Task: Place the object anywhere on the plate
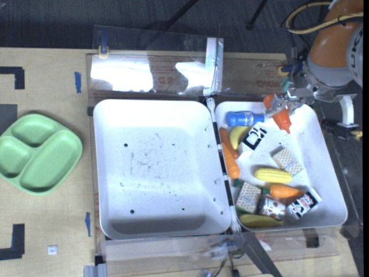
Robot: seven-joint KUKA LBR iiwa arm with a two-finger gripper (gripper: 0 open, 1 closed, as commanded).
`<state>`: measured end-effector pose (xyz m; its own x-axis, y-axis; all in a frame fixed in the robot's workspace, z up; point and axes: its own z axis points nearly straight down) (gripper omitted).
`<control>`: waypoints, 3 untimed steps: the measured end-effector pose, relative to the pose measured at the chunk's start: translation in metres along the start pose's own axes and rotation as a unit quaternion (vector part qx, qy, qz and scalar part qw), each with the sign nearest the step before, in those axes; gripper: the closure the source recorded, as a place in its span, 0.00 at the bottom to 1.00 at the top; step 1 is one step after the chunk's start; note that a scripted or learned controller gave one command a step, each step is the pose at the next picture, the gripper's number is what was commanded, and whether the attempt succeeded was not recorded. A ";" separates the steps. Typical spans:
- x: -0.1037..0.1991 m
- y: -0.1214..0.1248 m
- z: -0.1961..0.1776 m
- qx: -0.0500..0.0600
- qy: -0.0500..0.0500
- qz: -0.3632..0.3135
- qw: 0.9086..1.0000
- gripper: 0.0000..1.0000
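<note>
Plate (39,153) green on bench; right bin (330,172) of toy food; gripper (281,104) grip unclear

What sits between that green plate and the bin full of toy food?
In the camera view, the left white bin lies between the green plate and the right bin holding the toy food, plus a strip of bare wooden bench.

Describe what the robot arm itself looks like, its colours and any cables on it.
The arm enters at the camera view's upper right. Its rounded casing is orange on top with pale grey below it. A yellow cable with a dark one beside it loops over it. The gripper is a small assembly of silvery-grey metal parts with dark fittings.
</note>
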<state>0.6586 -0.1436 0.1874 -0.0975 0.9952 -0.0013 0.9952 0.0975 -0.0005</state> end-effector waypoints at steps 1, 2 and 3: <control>0.071 0.016 -0.007 -0.001 0.000 -0.105 0.994 1.00; 0.122 -0.028 -0.017 0.000 0.001 -0.209 0.978 1.00; 0.183 -0.064 -0.078 -0.001 0.000 -0.282 0.959 1.00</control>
<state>0.5771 0.0328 0.2657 -0.6203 0.7844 -0.0009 0.7844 0.6203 0.0014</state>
